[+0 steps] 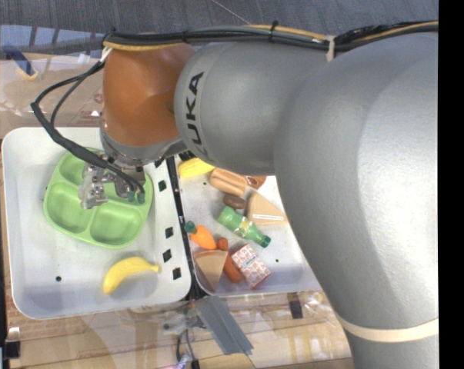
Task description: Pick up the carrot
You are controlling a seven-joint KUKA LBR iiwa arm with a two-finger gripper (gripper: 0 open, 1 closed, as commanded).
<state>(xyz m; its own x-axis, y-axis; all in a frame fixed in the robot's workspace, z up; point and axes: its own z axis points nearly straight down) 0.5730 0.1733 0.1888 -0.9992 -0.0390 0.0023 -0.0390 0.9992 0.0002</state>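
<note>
While the arm covers much of the right bin:
Gripper (95, 191): over the green tray (71, 215) in the left bin (24, 229); open or closed, I cannot tell.
Carrot (202, 238): in the right bin (289, 271), near the divider, well apart from the gripper.
Banana (128, 274): left bin, below the tray.

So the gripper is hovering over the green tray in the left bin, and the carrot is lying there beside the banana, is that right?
Not quite: the camera view shows the carrot in the right bin, among the other food. The gripper is over the green tray, and the banana lies in the left bin.
</note>
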